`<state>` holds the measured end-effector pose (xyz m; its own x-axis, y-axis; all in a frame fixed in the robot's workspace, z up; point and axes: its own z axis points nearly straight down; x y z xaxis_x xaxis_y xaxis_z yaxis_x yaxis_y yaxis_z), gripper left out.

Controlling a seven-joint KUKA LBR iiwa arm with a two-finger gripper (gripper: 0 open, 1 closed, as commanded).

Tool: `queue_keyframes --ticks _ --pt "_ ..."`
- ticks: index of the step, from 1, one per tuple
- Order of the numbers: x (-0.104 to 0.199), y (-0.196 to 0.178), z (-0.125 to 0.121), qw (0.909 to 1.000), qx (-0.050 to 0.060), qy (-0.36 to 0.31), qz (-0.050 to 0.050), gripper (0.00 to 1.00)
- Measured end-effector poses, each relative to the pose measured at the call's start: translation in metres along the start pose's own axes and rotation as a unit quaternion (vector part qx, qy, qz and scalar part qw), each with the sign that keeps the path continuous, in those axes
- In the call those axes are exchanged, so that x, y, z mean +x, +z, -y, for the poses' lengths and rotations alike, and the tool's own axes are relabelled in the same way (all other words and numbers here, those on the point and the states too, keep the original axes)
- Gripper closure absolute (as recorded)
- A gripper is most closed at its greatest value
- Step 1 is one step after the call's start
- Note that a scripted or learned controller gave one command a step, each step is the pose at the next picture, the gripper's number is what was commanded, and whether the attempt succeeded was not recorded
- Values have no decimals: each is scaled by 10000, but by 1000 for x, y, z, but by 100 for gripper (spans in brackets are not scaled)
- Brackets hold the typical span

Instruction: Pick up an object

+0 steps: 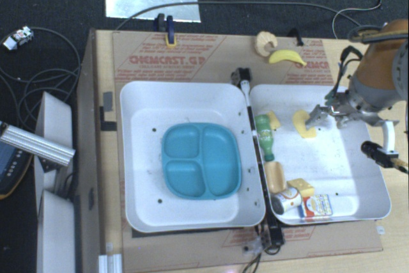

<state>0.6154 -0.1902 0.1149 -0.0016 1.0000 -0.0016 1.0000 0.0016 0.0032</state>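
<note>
Arm: grey KUKA arm with an orange band (383,57) reaches in from the right over the right white bin (358,163); it stands over that bin's upper right part
Gripper: two-finger gripper (317,117) points left and down, just beside the pale yellow block (305,124); whether the fingers are apart or closed cannot be told, and nothing is seen clamped between them
Task object: the pale yellow block lies on the right bin's floor, upper middle, at the gripper's tip; touching or apart cannot be told
Obstructions: green plastic bottle (264,136) lies along the bin's left wall; a small yellow piece (274,119) just beside its top; a tan rounded item (275,176) below the bottle
Lower corner cluster: white-and-red can (287,201), yellow wedge (302,187) and printed carton (317,206) lie close together
Left white bin (137,137): holds a blue compartment tray (200,160), well apart from the gripper
Bench top: yellow banana (285,57) and a beige round item (265,43) lie behind the bins, outside both
Writing: bench board (166,61) reads "CHEMCAST" in red; carton print too small to read
</note>
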Motion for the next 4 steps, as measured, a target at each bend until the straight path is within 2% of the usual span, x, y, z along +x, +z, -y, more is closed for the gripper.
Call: queue_keyframes --ticks 1,2,3,4 --pt "42 30 -48 10000 6 -11 -7 0" --pt "42 18 -49 10000 -16 -26 0 100" --pt "42 19 -49 10000 -13 -28 1 0" --pt "33 30 -41 10000 3 0 0 0"
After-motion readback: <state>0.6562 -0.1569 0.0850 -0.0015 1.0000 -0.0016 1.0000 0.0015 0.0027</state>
